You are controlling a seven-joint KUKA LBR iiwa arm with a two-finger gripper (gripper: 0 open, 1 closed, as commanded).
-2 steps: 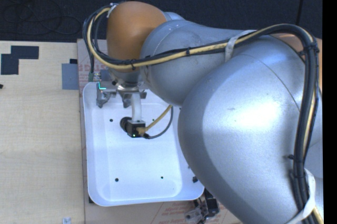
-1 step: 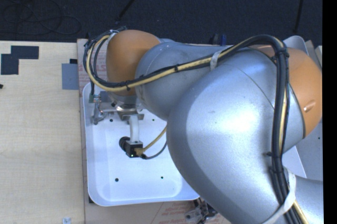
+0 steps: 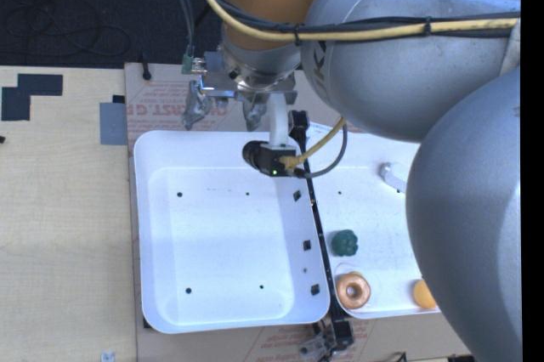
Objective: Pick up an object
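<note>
My gripper (image 3: 224,112) hangs over the back rim of the left bin (image 3: 153,182), just above the cardboard behind it. Its two fingers (image 3: 195,110) stand apart, open, with nothing between them. The right bin (image 3: 374,152) holds a dark green lump (image 3: 344,243), a brown ring like a doughnut (image 3: 353,290), an orange piece (image 3: 422,293) partly hidden by the arm, and a small pale object (image 3: 391,175). All of these lie well to the right of and nearer than the gripper.
The grey arm (image 3: 442,97) covers much of the right bin and the upper right. A black unit with a green light (image 3: 265,157) and a yellow cable hang beside the wrist. A black divider (image 3: 319,241) separates the bins. Light wooden bench lies to the left.
</note>
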